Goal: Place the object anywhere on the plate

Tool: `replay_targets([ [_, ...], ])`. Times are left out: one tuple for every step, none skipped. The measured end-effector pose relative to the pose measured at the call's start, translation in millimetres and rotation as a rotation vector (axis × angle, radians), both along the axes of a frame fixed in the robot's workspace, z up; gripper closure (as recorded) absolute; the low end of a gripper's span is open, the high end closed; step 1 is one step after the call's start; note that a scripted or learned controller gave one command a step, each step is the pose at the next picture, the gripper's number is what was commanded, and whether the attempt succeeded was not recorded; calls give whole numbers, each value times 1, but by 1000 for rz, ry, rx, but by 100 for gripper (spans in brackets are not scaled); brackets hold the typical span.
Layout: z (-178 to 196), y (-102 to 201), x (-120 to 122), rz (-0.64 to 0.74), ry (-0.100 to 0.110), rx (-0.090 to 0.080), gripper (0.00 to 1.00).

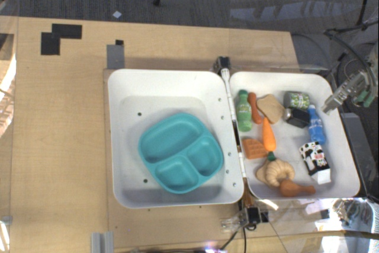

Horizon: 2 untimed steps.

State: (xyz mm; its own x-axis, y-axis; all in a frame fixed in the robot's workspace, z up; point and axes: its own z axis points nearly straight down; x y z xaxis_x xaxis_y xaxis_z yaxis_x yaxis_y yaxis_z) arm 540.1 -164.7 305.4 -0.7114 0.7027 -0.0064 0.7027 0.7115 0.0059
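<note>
Several toys lie in the right bin (349,178); the carrot (269,135) and green bottle (243,109) run lengthwise, far to near. Teal plate (180,152) sits in the left bin (127,89) on the tan worktop (59,145). Gripper (331,102) hangs above the right bin's right rim, just beside the blue bottle (314,125); its opening cannot be told.
</note>
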Motion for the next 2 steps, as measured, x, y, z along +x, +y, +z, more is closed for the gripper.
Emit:
replay_targets([
  [-1, -38, 5, 158, -4, -7, 100],
  [-1, -37, 6, 158, -5, -6, 0],
])
